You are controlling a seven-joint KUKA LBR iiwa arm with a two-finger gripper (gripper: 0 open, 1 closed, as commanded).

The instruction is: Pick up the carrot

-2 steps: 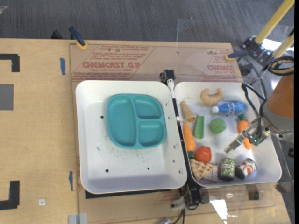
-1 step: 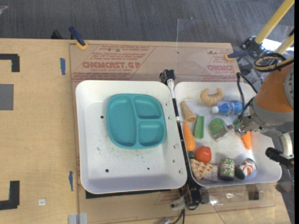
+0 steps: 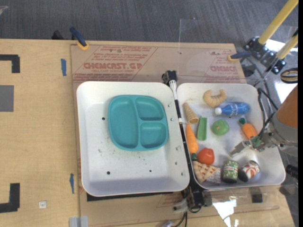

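Camera view: the teal three-compartment plastic plate (image 3: 138, 122) sits mid-left bin, unused. In the right bin, a long orange plastic carrot (image 3: 191, 139) lies along the left wall at nine o'clock; another short orange carrot (image 3: 248, 128) lies at three o'clock, just beside the gripper (image 3: 242, 147), whose fingers look spread and empty, likely lining up a grasp.

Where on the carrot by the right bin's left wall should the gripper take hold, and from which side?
Judging by its pose, grip the carrot at mid-length, from above, fingers across its width. It lies lengthwise along the bin wall, with the tomato at its lower end.
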